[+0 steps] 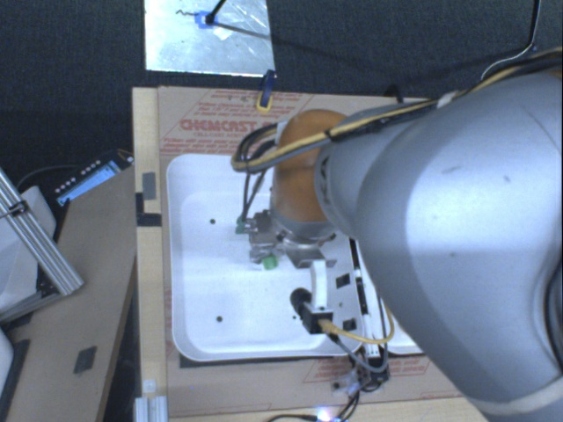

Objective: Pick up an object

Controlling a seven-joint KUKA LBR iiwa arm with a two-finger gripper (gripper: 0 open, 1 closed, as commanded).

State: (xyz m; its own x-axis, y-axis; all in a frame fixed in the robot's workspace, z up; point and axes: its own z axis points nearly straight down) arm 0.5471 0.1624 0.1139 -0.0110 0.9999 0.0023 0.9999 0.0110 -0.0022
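Well, the big grey arm (457, 227) fills most of the right side, sweeping in over the two white bins, with its orange band (299, 170) sitting just above the wrist. The end effector (264, 251) hangs low over the left bin (202, 323), roughly at the middle of its floor, and the wrist hides most of it from where I stand, so I cannot tell how it is set. A small green object (269, 260) shows right at the tip, touching or just under the metal parts; whether it is actually pinched or only lying on the bin floor there, I cannot tell. The rest of the left bin's floor that I can see is plain white with a few small dark dots. A black fitting (304, 310) with yellow and black cables (356, 341) dangles from the arm near the bin's lower right corner, and more cables (255, 148) loop out beside the orange band. Only a sliver of the right bin (400, 345) peeks out under the arm.

The bins rest on a brown cardboard sheet (220, 117) with red printing, laid on a pale wooden table (88, 306). Beyond it lies dark carpet (70, 60), with a shiny silver panel (207, 25) at the top. A yellow-and-blue clip (265, 90) sits on the cardboard's far edge, and aluminium framing (40, 244) leans in at the left.
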